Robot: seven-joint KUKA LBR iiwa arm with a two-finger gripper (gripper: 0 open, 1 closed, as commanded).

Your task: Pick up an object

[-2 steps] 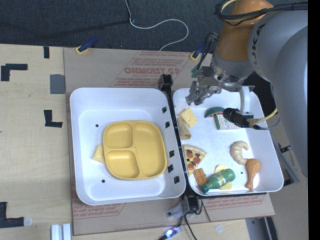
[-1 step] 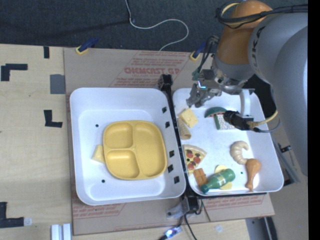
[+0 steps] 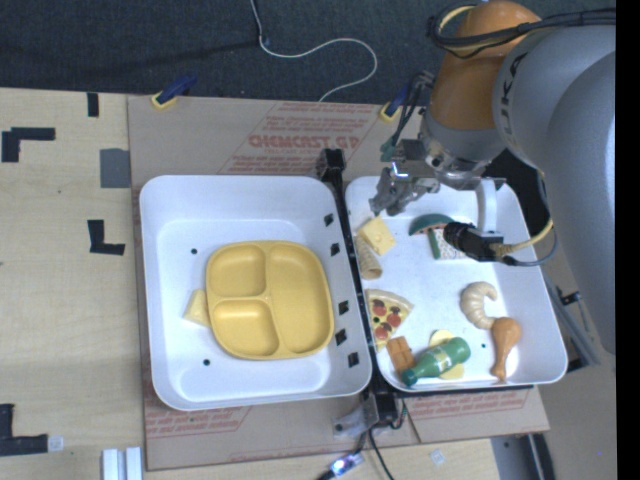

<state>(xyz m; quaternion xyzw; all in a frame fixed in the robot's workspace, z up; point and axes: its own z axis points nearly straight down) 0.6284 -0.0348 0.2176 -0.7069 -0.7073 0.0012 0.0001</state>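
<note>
1. 2 shallow white bins sat side by side on a sheet of brown cardboard (image 3: 290, 138).
2. The left bin (image 3: 165, 268) held a yellow divided plate (image 3: 268, 299) with 3 compartments, lying near the bin's middle. A pale yellow wedge (image 3: 194, 308) peeked from under the plate's left edge.
3. The right bin (image 3: 535, 348) held the toy foods. A cheese wedge (image 3: 377, 236) lay at the far left, just beside a tan roll (image 3: 369, 263). A pizza slice (image 3: 386, 311) lay nearer, with a brown block (image 3: 400, 351) beside a green bottle (image 3: 437, 359) at the near edge.
4. A croissant (image 3: 481, 303) and a drumstick (image 3: 504, 345) sat at the right, close together. A green watermelon slice (image 3: 434, 225) lay toward the far middle.
5. The gripper (image 3: 392, 196) hung over the right bin's far left corner, just above the cheese wedge. Its fingers pointed down, and I could not tell whether they were apart or together; nothing showed between them.
6. Red printing ran across the cardboard at the far side, too blurred to read.
</note>
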